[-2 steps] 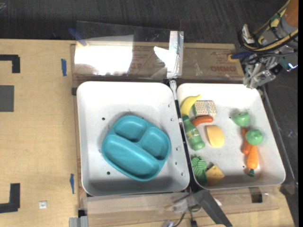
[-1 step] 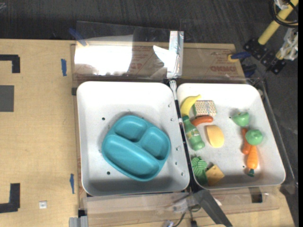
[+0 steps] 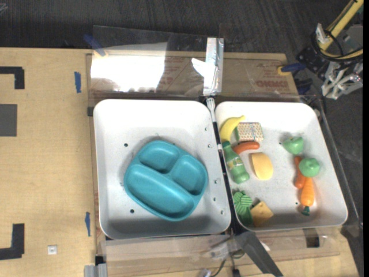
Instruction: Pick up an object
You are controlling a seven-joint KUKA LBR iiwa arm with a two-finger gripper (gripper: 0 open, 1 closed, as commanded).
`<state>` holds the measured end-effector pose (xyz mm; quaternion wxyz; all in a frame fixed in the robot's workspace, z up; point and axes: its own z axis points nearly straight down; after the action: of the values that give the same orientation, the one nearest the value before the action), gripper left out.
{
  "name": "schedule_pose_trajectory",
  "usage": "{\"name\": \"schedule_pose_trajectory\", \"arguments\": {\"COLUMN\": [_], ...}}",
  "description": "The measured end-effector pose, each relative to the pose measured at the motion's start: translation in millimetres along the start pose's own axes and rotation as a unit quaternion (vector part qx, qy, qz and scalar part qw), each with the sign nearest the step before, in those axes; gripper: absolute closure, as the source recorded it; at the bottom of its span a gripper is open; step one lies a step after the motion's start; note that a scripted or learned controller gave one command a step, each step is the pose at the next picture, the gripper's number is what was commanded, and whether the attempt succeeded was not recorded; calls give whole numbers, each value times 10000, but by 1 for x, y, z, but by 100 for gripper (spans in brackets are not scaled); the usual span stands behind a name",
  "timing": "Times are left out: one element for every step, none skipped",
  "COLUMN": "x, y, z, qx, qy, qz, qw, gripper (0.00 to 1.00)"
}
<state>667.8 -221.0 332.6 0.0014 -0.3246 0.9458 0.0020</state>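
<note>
1. End effector: cannot tell how far open, nor whether anything is held; bearing to any target likewise cannot be told
2. Judged from the rig alone, with the arm entering from the right: easiest reach to the pieces farthest right of the teal plate (image 3: pixel 167 180)
3. Likeliest target: carrot (image 3: pixel 307 194), far right of the teal plate in the right bin (image 3: pixel 331 154), long axis running roughly front to back, leafy tip toward the bin's front edge
4. Crowding it: green apple (image 3: pixel 310 166) just behind its top, a second green fruit (image 3: pixel 294 145) farther back
5. Closer to the teal plate: yellow half-round (image 3: pixel 262 167) lying apart, then banana (image 3: pixel 230 127), checkered block (image 3: pixel 249 133) and green bottle (image 3: pixel 235 165) packed by the dividing wall
6. Teal plate alone in the left bin (image 3: pixel 109 154), both bins on the desk (image 3: pixel 40 154)
7. Risk, as a judgement: bin wall close to the carrot's right
</note>
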Motion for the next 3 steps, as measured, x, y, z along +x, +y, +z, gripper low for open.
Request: {"name": "schedule_pose_trajectory", "arguments": {"x": [-23,-47,-14], "y": [29,61,18], "z": [62,88,-56], "qx": [13,20,80], "qy": [-3,-7,-34], "qz": [-514,-696,-626], "qw": [9987,9976,9980], "gripper": [100,100,100]}}
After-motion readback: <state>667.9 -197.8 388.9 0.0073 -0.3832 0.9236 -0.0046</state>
